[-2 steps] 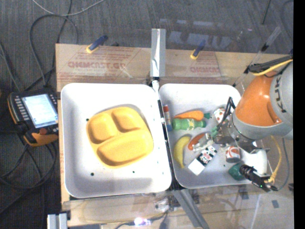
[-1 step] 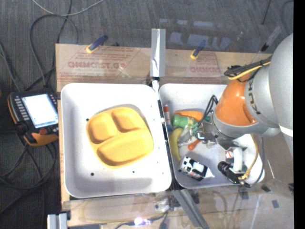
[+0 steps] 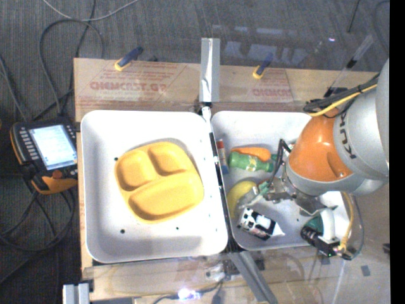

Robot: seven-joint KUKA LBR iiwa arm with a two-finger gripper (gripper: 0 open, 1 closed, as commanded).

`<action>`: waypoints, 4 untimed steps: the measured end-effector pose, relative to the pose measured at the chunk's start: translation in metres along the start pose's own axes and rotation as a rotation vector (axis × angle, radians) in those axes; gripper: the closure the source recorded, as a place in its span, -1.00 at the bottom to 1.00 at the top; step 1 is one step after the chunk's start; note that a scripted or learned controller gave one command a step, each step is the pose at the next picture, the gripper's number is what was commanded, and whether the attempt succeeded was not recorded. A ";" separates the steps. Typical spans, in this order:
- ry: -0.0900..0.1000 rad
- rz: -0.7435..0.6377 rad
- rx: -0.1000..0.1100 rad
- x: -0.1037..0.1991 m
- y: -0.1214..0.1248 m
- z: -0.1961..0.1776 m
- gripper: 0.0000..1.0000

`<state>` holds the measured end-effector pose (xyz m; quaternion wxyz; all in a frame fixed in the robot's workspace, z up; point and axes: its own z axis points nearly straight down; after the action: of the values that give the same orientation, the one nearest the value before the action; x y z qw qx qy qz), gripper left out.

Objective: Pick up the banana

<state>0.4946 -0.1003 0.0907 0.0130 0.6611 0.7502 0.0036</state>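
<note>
The banana [image 3: 237, 194] is a pale yellow curved shape lying in the right bin [image 3: 278, 120], close to its left wall. My gripper [image 3: 263, 192] hangs from the grey and orange arm, low over the middle of that bin. It sits just right of the banana, at its edge. The wrist hides part of the bin floor behind it.
A green bottle [image 3: 250, 163] and an orange item [image 3: 255, 151] lie just beyond the banana. A black-and-white small box [image 3: 256, 223] lies in front of it. A red-and-blue pen [image 3: 221, 155] rests along the divider. The left bin [image 3: 95, 170] holds a yellow divided plate [image 3: 160, 181].
</note>
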 end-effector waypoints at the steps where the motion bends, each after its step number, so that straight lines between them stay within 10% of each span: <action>1: 0.006 0.358 0.032 0.018 0.076 -0.088 -1.00; 2: 0.010 0.547 0.019 -0.007 0.028 0.003 -1.00; 3: 0.011 0.722 0.015 -0.032 0.017 0.003 -1.00; 4: 0.002 0.685 0.034 -0.098 0.054 -0.093 -1.00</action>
<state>0.5585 -0.1895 0.1864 -0.0009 0.8748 0.4845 -0.0042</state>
